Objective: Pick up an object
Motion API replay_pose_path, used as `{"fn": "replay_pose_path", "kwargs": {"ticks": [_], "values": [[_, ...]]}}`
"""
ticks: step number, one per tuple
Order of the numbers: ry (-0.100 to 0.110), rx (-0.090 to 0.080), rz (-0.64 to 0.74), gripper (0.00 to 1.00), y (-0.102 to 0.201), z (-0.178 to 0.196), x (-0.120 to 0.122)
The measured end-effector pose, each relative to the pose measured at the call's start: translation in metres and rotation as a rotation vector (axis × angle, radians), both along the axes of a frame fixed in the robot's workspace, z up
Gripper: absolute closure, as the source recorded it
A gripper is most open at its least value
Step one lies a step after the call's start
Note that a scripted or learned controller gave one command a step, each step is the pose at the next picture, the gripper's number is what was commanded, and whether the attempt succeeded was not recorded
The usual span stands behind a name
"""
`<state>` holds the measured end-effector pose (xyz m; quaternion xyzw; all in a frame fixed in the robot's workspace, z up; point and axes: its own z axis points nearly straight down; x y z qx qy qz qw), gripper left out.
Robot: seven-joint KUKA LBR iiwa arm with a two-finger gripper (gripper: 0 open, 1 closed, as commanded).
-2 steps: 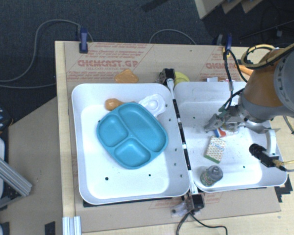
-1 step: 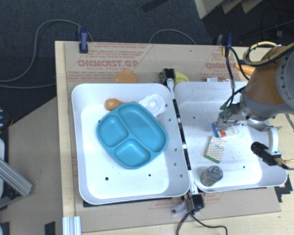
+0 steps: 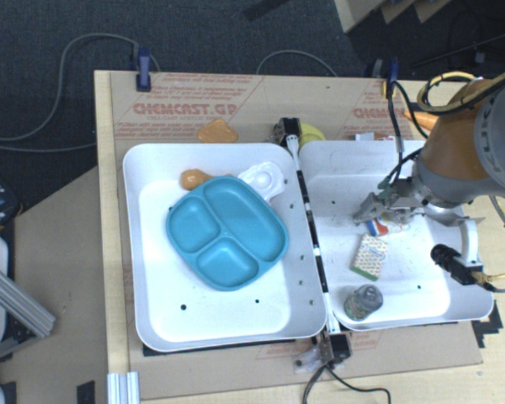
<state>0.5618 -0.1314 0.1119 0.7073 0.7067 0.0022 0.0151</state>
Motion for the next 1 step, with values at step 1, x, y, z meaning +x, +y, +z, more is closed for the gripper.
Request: {"fn": "replay_pose_path", "kwargs": {"ticks": [1], "values": [[0.016, 0.011, -0.002, 0.0, 0.0098, -0.0238, -0.0213]]}}
